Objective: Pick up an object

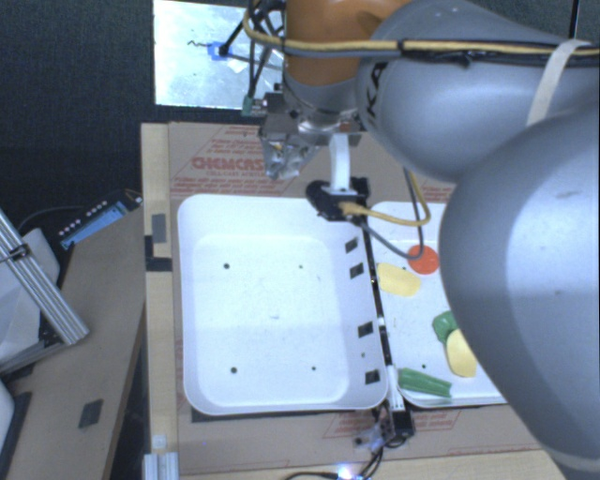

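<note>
Grey arm (487, 141) fills the camera view from one o'clock down to five o'clock, with its orange band (328, 28) at twelve o'clock. Below that band the end effector (286, 159) hangs above the cardboard sheet (220, 155) on the table, just past the far rim of the left bin (202, 281); whether it is open or closed I cannot tell, and nothing is seen in its grasp. A yellow cable (398, 220) loops from a black fitting (333, 199) near the far corner where the two bins meet.

The left bin takes the middle of the view, its white floor marked by four small dark dots. The right bin (412, 328) lies at three to four o'clock, largely covered by the arm. In its visible strip lie the objects: an orange round piece (424, 260) farthest back, a yellow piece (397, 280) just in front of it at about three o'clock, a small green piece (443, 324) touching a second yellow piece (460, 354) at four o'clock, and a long green piece (424, 382) by the near rim at five o'clock. All of them rest on the bin floor, well apart from the end effector.
</note>
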You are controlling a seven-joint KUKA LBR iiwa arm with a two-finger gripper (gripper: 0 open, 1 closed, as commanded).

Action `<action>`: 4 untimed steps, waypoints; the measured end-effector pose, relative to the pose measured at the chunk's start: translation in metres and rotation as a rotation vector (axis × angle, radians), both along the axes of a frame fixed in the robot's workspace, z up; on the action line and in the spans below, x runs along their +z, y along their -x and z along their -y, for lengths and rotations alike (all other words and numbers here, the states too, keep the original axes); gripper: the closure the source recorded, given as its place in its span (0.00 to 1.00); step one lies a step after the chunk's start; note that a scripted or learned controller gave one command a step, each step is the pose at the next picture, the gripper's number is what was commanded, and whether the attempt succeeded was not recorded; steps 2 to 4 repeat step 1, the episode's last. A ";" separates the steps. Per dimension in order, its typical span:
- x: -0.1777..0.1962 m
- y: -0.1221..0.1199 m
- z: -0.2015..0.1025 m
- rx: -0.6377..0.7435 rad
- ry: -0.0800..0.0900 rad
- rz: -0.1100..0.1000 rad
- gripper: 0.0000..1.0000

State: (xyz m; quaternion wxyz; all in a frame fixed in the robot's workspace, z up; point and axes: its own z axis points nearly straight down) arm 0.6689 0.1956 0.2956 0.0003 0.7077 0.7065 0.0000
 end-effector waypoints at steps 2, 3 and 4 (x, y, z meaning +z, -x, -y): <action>0.012 0.000 -0.002 0.007 -0.002 0.004 1.00; 0.012 0.000 -0.002 0.007 -0.002 0.004 1.00; 0.012 0.000 -0.002 0.007 -0.002 0.004 1.00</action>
